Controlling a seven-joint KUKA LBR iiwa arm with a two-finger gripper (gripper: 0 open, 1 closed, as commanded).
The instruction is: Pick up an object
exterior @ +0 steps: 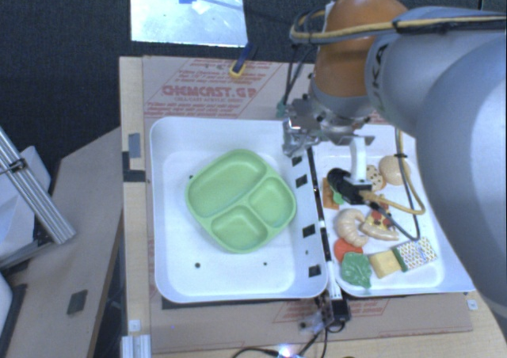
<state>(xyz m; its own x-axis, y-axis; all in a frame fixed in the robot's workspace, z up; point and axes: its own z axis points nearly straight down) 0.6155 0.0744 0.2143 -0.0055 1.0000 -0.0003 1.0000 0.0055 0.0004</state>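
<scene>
Right bin (444, 269): toys (368, 226) below gripper (297, 145)

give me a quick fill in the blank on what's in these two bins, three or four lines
1. The divided plate in the left bin is ____ in colour.
2. That plate has ____ compartments.
3. The pile of toy food lies in the ____ bin.
4. The gripper hangs over the ____ edge of the divider between the bins.

Missing words: green; three; right; far
</scene>
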